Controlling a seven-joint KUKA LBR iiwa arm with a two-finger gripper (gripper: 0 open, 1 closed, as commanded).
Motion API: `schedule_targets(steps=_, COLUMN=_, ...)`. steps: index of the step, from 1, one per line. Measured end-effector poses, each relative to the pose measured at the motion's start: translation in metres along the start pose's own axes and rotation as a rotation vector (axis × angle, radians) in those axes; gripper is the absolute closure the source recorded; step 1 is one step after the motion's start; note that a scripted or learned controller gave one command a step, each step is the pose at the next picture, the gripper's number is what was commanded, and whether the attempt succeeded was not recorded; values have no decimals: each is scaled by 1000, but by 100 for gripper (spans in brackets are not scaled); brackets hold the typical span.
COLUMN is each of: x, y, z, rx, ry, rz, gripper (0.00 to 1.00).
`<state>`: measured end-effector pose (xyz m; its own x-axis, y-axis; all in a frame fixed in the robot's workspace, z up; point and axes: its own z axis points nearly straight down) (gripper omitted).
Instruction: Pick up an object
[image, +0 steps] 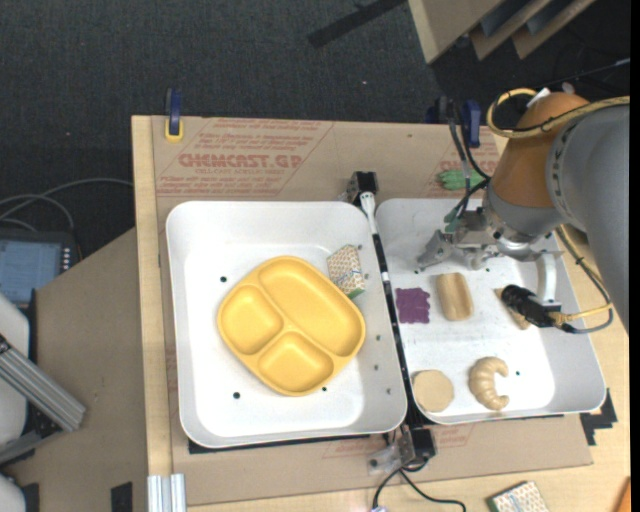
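bread roll (454, 296), just below end effector (463, 246)

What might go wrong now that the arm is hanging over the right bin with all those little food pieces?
The hand hovers just above the tan loaf, which lies close beside the purple piece; a descent could nudge or catch both. The croissant and round biscuit sit near the bin's front wall, leaving little room for a grip.

- Bins: 2, white (200, 300), (560, 370).
- Divided plate (290, 325): yellow, 3 compartments.
- Small packet (346, 267): beige w/ fine patterned print.
- Square patch (412, 304): purple.
- Block (455, 296), disc (434, 390), croissant (490, 382): tan.
- Arm (590, 160): grey w/ orange band.
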<state>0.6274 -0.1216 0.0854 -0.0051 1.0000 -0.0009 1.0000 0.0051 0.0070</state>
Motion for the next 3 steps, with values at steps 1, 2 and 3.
schedule_targets(steps=1, x=4, y=-65, z=0, rx=13, ry=3, rz=7, gripper=0)
schedule_targets(steps=2, x=3, y=-62, z=-10, rx=7, ry=1, rz=6, gripper=100)
schedule_targets(steps=3, x=64, y=-18, z=-106, rx=-7, ry=2, rz=-3, gripper=100)
